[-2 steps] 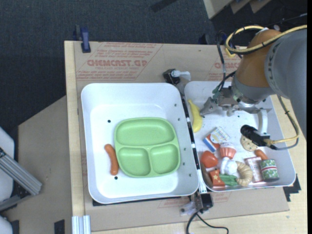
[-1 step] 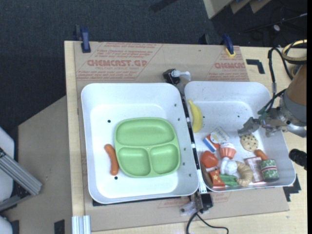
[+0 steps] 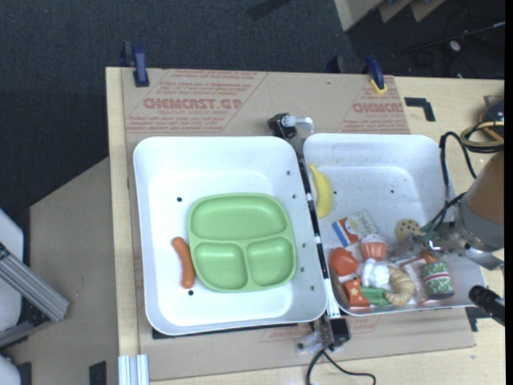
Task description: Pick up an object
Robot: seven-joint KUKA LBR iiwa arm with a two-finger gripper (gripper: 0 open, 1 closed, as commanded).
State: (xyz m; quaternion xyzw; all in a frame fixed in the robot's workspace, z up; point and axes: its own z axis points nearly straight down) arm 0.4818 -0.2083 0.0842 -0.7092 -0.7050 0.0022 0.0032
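Nearest us, along the front wall of the right bin (image 3: 377, 144), we see a crowded heap of small toy foods: a glossy red tomato-like piece (image 3: 343, 261), a white-topped cupcake shape (image 3: 373, 249), a rounded white lump (image 3: 375, 275), a tan croissant-like roll (image 3: 400, 285) and a small green-labelled can (image 3: 437, 280). The gripper (image 3: 431, 243) sits low over this heap, just above the can, at the end of the grey arm (image 3: 485, 207) with its orange band; we cannot tell whether its claw is spread or closed, because the metal tip blurs into the clutter.

Just behind lie a flat red, white and blue carton (image 3: 350, 228) and a speckled round cookie (image 3: 406, 228). Farther back a smooth yellow banana (image 3: 321, 191) curves along the bin's left wall.

In the left bin (image 3: 160, 239) rests a matte green divided plate (image 3: 240, 241) with three rounded compartments, and a slim orange sausage (image 3: 184, 261) lies just beside its left edge. Beyond both bins we see brown printed cardboard (image 3: 192, 103) held by clamps.
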